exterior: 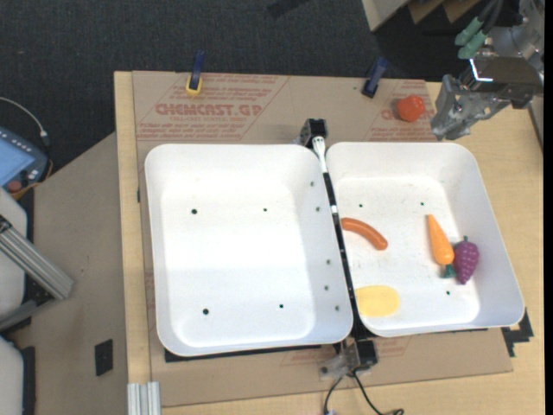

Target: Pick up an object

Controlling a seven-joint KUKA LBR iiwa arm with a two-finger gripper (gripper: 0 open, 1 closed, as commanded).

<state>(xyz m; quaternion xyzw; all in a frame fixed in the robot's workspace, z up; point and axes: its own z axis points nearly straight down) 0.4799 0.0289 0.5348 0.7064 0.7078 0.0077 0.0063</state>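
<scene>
The task is at its very beginning, as far as the camera view shows: no object is lifted. The grey metal two-finger gripper (pixel 451 121) hangs above the upper right corner of the right shallow white plastic bin (pixel 489 232), just outside its rim and well apart from everything inside it. How wide the jaws stand I cannot tell, because they appear as one blurred grey shape; nothing is visible between them.

Four candidates lie inside the right bin. A curved orange-red toy sausage (pixel 364 233) lies near the divider between the bins. A flat pale yellow oval piece (pixel 377 300) lies near the lower left corner of this bin. An orange plastic carrot (pixel 440 239) lies toward the right wall, and a small purple plastic bunch of grapes (pixel 466 260) lies just beside it and seems to touch its lower end. A small round orange-red toy fruit (pixel 409 108) sits on the brown cardboard surface (pixel 259 111) above the bin, near the gripper but outside both bins.

In my judgement all remains to be done: to choose one object, bring the gripper over it, descend, close and lift. The sausage lies alone and looks like the easier target.
</scene>
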